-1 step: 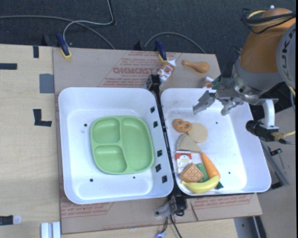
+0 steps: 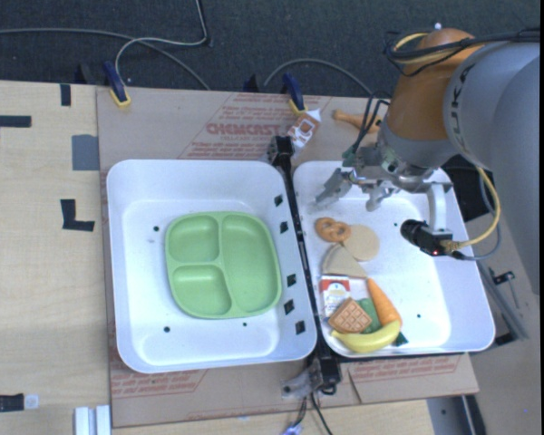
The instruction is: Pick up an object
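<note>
The right bin (image 2: 462,315) holds a pile of toy food along its left side: a brown pretzel (image 2: 331,230), a beige disc (image 2: 364,243), a pale wedge (image 2: 341,262), a small carton (image 2: 335,291), a waffle (image 2: 350,316), a carrot (image 2: 383,302) and a banana (image 2: 369,339). My gripper (image 2: 354,195) hangs over the back of that bin, just behind the pretzel. Its fingers (image 2: 330,191) are spread open with nothing between them.
The left bin (image 2: 136,198) holds a green divided plate (image 2: 223,265). A black clip strip (image 2: 295,243) runs along the wall between the two bins. A black cable plug (image 2: 417,234) hangs from the arm over the right bin. Behind the bins lie an orange-tipped tool (image 2: 349,116) and a small packet (image 2: 303,130).
</note>
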`<state>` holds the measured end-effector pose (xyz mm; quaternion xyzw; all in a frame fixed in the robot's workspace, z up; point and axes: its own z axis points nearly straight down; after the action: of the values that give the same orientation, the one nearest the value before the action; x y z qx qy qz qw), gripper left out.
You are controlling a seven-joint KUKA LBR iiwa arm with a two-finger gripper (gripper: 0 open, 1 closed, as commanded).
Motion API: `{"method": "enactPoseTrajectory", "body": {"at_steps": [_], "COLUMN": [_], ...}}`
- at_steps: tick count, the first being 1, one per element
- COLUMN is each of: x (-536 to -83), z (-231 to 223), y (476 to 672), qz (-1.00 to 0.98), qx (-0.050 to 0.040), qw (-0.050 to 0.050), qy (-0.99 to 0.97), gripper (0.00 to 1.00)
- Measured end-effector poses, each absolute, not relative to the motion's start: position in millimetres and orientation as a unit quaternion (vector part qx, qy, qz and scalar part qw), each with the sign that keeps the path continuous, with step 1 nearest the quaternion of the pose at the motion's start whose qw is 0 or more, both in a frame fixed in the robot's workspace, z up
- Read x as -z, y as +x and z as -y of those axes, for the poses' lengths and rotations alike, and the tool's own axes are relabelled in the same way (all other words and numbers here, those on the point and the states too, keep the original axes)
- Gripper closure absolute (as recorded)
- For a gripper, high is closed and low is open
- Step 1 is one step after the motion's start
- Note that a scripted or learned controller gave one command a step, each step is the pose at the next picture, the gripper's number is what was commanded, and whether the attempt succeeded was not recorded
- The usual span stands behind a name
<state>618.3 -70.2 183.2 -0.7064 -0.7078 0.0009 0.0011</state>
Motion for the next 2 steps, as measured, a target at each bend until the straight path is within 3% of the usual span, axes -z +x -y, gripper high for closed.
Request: {"method": "enactPoseTrajectory", "body": {"at_steps": [1,2], "x": [-107.3,-91.0], "z": [96.1,106.4], "y": [597.8,586.3], "qz": [0.707,0.708], "qx": [-0.0008,0.0055], "qw": [0.001,-0.008], "qy": [-0.707,-0.706], "gripper": [0.00,0.00]}}
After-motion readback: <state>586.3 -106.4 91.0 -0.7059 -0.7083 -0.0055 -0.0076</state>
